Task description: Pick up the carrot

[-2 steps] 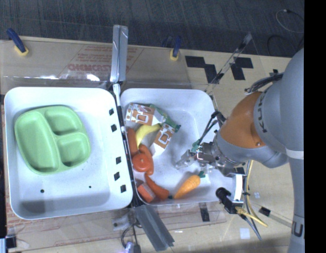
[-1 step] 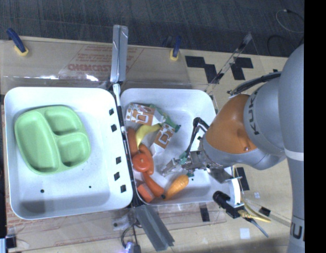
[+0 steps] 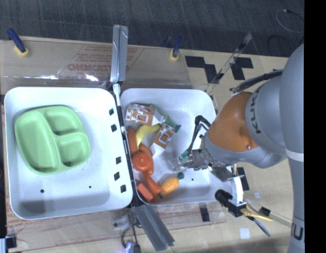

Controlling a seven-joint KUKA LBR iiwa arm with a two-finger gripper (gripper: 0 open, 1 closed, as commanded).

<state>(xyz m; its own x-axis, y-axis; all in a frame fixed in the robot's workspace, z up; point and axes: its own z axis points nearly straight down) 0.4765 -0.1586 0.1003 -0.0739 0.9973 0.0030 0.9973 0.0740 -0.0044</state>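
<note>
The carrot (image 3: 169,184), short and orange with a small green top, lies near the front wall of the right bin (image 3: 202,101). My gripper (image 3: 185,159) hangs low over the bin floor just behind and slightly right of the carrot, under the orange wrist band. A small gap separates it from the carrot's green end, and I see nothing held in it.
Left of the carrot sit a round orange-red vegetable (image 3: 143,161), a long orange piece (image 3: 146,189), a yellow banana (image 3: 145,132) and two snack cartons (image 3: 139,113). The left bin (image 3: 26,204) holds a green divided plate (image 3: 52,137).
</note>
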